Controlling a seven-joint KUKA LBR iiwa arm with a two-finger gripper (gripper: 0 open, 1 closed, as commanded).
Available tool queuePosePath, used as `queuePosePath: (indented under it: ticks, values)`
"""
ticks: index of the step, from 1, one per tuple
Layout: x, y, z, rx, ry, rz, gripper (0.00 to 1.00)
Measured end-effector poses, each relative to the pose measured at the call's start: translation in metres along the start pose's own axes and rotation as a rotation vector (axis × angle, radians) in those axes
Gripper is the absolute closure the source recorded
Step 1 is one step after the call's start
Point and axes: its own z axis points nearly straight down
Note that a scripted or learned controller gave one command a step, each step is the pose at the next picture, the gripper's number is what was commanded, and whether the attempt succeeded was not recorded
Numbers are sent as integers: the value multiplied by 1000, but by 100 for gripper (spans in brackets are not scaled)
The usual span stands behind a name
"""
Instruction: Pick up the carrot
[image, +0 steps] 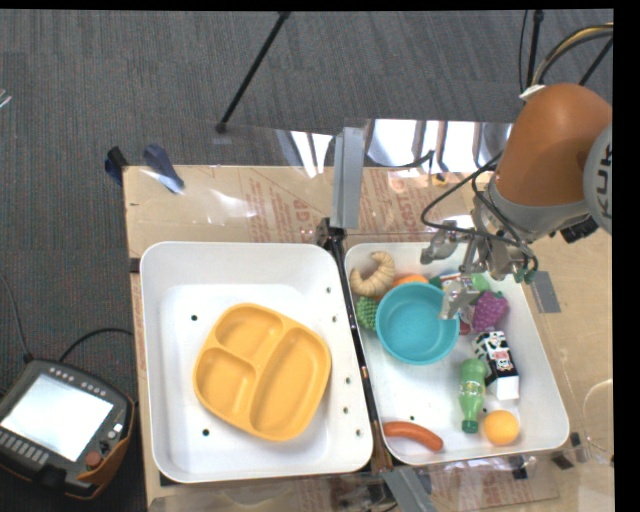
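Carrot: not certain which item it is. Best guess is the orange-red elongated piece (413, 435) at the near edge of the right bin (545, 340), lying flat, long axis roughly left-right in view with the right end dipping slightly toward the camera. A small orange patch (408, 281) peeks out behind the blue bowl (417, 323); too hidden to name.

Gripper (462, 298) hangs over the far part of the right bin, at the bowl's right rim, beside the purple grapes (489, 310). Metal parts bunched below the wrist; cannot tell whether the jaws are spread or pressed together, and nothing is seen between them.

Key relation: the likely carrot lies well apart from the jaws, toward the camera and a little to view left, with the bowl and the green bottle (472, 393) roughly between. Nearer the jaws on the same side: a small black-and-white carton (497, 362); an orange ball (501, 427) sits just right of the bottle's base.

Arm pose: comes in from view right, orange band above the wrist, wrist pointing down into the bin.

Judgement: approach not started. The next move needs travel toward the near edge, then jaws set across the piece's short width.

Other: yellow divided plate (262, 371) in the left bin (165, 300), croissant (373, 273) at the far left corner of the right bin.
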Motion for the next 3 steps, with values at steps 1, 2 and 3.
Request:
queuePosePath:
  ticks: [1,2,3]
  values:
    - [-11,-19,109,-2,8,3,0]
    - [18,-66,13,5,-11,-100,0]
    - [3,0,104,-1,-7,-96,0]
